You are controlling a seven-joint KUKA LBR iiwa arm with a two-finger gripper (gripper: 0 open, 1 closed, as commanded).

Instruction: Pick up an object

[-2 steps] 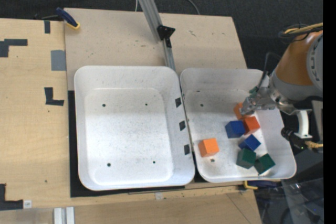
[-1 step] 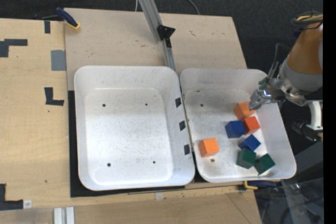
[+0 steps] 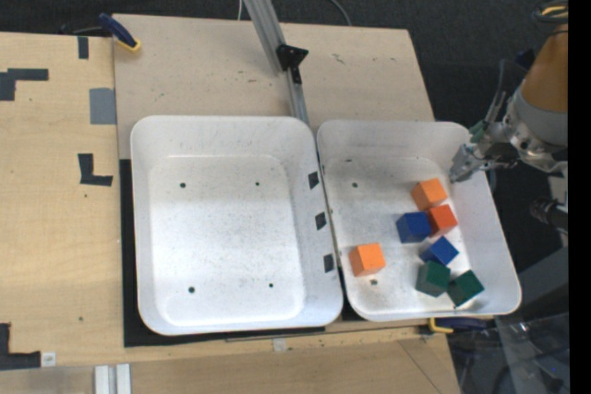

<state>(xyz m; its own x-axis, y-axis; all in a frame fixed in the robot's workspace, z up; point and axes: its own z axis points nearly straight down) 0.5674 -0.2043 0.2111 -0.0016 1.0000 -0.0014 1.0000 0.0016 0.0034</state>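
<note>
Green block (corner-on) beside green block

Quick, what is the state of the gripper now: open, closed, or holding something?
Gripper: it cannot be told if open or closed; it sits at the right bin's upper right edge, above the orange block, with no block seen in it.

The arm has an orange band above a grey wrist section, thin dark cables alongside, and a small dark metallic end effector.

Robot lab, taped plywood bench, white bins, clamps
</note>
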